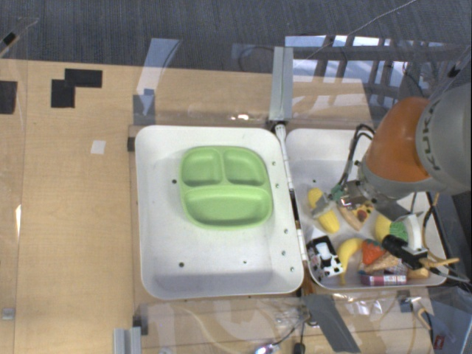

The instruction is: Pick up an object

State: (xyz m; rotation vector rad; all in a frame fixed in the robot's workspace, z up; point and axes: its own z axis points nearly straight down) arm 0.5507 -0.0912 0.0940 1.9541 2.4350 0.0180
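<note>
My gripper [344, 195] is low in the right bin [313, 150], under the orange wrist band [394, 142]. It hangs over a cluster of toy foods. Just left of it lies a small yellow piece [316, 196], with another yellow wedge [329, 221] below. A tan and brown piece [359, 214] sits right beside the gripper's tip. I see nothing held between the fingers.
The right bin's near end holds a banana [346, 251], a red piece [372, 255], a yellow fruit [383, 227], a green piece [399, 229], a black-and-white item [321, 255] and a purple marker [383, 278]. The left bin [158, 220] holds a green divided plate [225, 186].
</note>
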